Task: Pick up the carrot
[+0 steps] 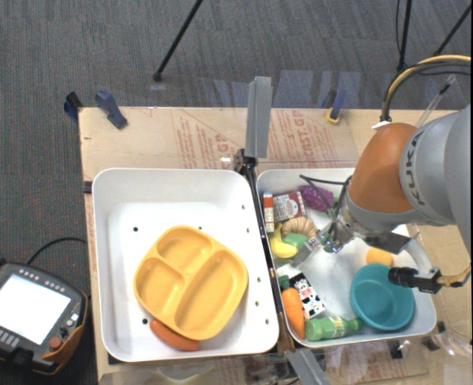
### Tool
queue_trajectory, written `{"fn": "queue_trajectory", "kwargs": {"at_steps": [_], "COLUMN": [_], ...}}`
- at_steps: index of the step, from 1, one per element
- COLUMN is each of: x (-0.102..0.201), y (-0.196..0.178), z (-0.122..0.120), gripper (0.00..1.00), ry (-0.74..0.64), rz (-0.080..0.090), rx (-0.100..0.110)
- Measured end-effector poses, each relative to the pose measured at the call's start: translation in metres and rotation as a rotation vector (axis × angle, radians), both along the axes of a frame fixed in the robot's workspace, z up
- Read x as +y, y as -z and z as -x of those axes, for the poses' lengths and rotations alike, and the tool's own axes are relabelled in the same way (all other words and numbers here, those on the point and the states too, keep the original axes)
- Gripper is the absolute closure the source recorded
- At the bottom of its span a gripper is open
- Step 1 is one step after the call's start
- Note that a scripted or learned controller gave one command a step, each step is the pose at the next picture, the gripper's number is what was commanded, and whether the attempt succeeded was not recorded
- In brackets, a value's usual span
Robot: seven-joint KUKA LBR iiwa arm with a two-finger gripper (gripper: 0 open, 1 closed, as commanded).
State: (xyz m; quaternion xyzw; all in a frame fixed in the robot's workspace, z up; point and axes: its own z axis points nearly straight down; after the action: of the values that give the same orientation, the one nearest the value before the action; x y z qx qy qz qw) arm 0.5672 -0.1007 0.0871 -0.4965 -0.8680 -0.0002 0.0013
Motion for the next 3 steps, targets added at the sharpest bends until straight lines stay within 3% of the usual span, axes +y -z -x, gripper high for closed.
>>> {"fn": "queue_trajectory", "kwargs": {"at_steps": [1,2,3], "x": [-0.038,-0.106,-0.084], "y": [-0.031,-0.003,0.000], "z": [-0.030,0.014,0.038], "gripper": [0.00,0.00,0.00], "ry": [-0.060,-0.172,-0.089], "rz": [0.003,0.001,-0.001], "rx": [-0.005,0.001,-0.001]}}
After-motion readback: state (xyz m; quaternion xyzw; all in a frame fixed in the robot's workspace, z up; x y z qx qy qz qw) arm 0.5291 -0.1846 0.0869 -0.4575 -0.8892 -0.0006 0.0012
